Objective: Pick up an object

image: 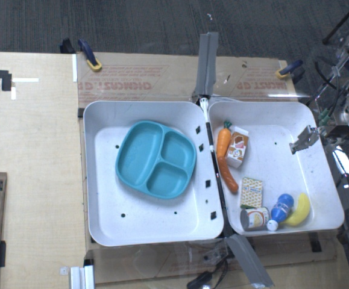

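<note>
While the jaws (302, 139) hang over the right bin (319, 224) near its right wall, I cannot tell if they grip anything. All the toys lie to their left and toward the near wall. Closest are the banana (301, 209) and blue bottle (282, 210). Farther left lie a can (255, 218), cracker box (251, 192), juice box (237, 147), sausage (229, 177) and carrot (223, 141), long ways front to back. A blue plate (156, 159) fills the left bin (96, 179).

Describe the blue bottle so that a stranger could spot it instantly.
Look in the right-hand white bin, at its near corner. The blue bottle lies there between a small can and a yellow banana. It is the only blue item in that bin, and has a white cap.
</note>
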`<state>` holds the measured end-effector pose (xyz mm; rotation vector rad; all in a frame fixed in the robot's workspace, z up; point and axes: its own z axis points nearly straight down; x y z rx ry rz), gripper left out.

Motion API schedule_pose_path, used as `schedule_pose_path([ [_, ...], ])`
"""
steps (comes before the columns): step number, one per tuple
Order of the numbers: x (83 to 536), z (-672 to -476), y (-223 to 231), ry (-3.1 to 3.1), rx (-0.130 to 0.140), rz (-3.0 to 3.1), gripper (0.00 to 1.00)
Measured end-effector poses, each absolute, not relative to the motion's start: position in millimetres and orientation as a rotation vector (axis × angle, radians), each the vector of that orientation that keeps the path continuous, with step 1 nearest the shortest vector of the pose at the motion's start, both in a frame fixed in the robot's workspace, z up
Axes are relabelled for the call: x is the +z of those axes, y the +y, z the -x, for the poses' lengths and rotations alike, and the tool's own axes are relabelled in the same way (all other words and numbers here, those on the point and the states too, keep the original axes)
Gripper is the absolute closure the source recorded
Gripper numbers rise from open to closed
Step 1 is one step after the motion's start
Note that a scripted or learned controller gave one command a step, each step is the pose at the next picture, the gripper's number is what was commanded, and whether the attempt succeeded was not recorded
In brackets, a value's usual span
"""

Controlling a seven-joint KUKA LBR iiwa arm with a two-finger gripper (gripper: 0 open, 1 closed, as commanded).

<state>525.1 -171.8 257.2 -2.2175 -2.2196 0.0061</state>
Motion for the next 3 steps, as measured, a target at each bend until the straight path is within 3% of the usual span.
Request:
schedule_pose_path([
  [1,122,-510.0,-189,-1.983,0.006,2.431,0.00],
  [2,89,-523.5,-138,-1.992,0.006,2.424,0.00],
  [3,140,-491.9,-174,-2.058,0.004,2.371,0.00],
])
